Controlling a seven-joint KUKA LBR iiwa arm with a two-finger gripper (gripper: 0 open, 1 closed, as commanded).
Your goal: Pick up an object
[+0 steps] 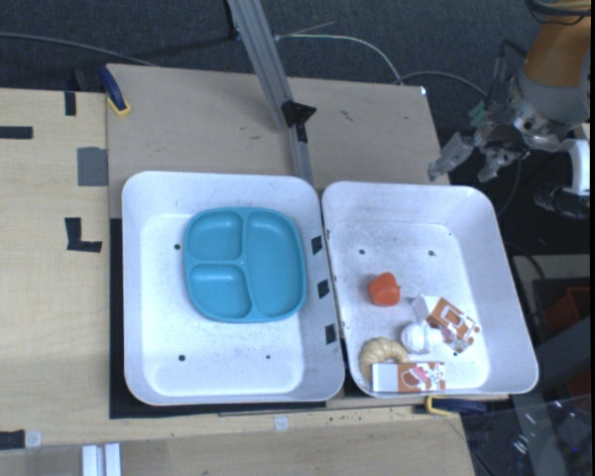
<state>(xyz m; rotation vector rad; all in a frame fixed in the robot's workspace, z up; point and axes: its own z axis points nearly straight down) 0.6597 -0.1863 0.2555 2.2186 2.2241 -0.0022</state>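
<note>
The right bin [476,216] holds a small red-orange object [383,289], a white and orange packet [449,323], a white round piece [416,337], a tan croissant-shaped piece [380,349] and a flat orange-and-white box [410,376], all crowded toward its near right corner. My gripper [469,160] hangs above the bench just beyond the right bin's far right corner, well clear of those objects. Its two fingers stand apart with nothing between them.
In the left bin [144,266] lies a teal divided plate [245,264]. A grey metal bar [268,58] slants down from the top to the gap between the bins. Bare bench board lies behind both bins.
</note>
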